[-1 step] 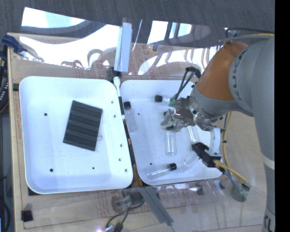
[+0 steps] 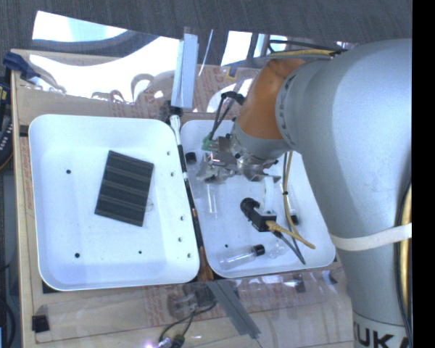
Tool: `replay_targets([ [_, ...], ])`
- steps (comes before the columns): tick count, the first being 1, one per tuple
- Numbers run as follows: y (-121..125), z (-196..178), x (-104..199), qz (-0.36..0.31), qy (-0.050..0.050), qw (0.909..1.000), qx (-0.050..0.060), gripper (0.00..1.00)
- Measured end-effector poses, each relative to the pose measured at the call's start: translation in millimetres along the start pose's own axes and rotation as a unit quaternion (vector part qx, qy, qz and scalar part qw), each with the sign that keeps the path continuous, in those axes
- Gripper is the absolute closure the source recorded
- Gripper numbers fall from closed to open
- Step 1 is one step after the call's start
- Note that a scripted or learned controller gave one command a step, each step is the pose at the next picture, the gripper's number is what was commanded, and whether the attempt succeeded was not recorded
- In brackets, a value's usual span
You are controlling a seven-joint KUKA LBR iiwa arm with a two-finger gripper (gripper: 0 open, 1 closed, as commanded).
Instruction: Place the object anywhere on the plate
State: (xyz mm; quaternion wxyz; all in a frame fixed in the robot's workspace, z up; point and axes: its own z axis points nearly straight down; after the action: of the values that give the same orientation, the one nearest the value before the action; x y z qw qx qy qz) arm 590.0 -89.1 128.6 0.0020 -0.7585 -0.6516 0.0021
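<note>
One wooden counter [image 2: 109, 314] carries everything. Grey arm [image 2: 348, 136] enters from the right and covers much of the right side; orange band [image 2: 264, 107] sits above the wrist, over the far part of the right bin.

Left bin [image 2: 51, 267]: white, shallow, with a few small dark dots on its floor. Right bin [image 2: 228, 230]: same type, side by side with the left one, long edges nearly touching.

Plate [image 2: 125, 188]: dark, ribbed, rectangular, lying flat and slightly tilted near the middle of the left bin. Nothing rests on it.

Claw [image 2: 216, 158]: low over the far left part of the right bin, close to the wall shared with the left bin. Cannot tell how far it is open, nor whether it has hold of anything; the metal parts blur together there.

Capped vial [image 2: 245, 254]: clear, dark cap at its right end, lying on its side near the front edge of the right bin, well apart from the claw and the plate.

Clear tube [image 2: 212, 198]: lies just below the claw on the right bin floor, roughly parallel to the dividing wall. Contact with the claw cannot be judged.

Small black item [image 2: 191, 156]: just beside the right bin's left wall, next to the claw. Too small to identify.
</note>
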Motion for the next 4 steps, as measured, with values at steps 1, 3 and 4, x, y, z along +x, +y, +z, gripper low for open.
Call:
replay_targets([
  [1,-60,-63,76,-0.046,0.001,0.9989,0.000,1.00],
  [3,28,-62,191,-0.033,0.000,0.9995,0.000,1.00],
  [4,28,-62,191,-0.033,0.000,0.9994,0.000,0.00],
])
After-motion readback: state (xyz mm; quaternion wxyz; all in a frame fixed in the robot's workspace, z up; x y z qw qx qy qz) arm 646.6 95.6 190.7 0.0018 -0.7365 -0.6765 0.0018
